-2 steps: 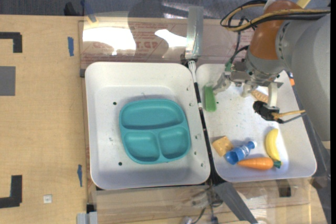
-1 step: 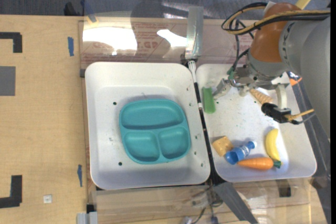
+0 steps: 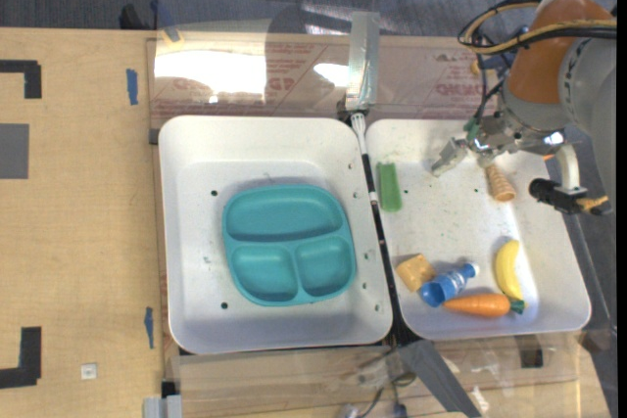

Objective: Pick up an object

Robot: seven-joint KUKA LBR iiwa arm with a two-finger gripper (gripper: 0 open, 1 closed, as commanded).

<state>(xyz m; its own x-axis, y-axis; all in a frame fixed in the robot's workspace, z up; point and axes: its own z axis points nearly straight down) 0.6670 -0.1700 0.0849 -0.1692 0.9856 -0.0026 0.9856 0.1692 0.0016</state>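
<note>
Closest to me, along the near wall of the right bin point(image 3: 549, 313), lies a little heap of things: an orange carrot point(image 3: 478, 305), a small blue bottle point(image 3: 448, 284) touching it, a yellowish block point(image 3: 413, 269) just beside the bottle at its nine o'clock, and a banana point(image 3: 507, 269) at the carrot's one o'clock. Any of these could be the thing to pick up; nothing has been lifted yet. In the left bin point(image 3: 186, 210) sits a teal divided tray point(image 3: 287, 242), alone. Further back, a green stick point(image 3: 389, 186) lies close to the wall between the two bins, and at its three o'clock a small tan cone point(image 3: 501, 181) rests on the bin floor. The claw point(image 3: 460, 152) hangs over the far part of the right bin, between the stick and the cone, its fingers spread apart with nothing between them. To my eye this is the approach step: the arm is over the bin but has not settled on anything. The next move calls for lining up over one item, the cone being nearest at the claw's four o'clock, then dropping and closing. How high the claw sits above the floor is hard to judge, the wrist is tangled in cables, and the arm is cut off at three o'clock. Beyond, glare washes out the clear panel point(image 3: 255, 64) on the table point(image 3: 69, 210).
</note>
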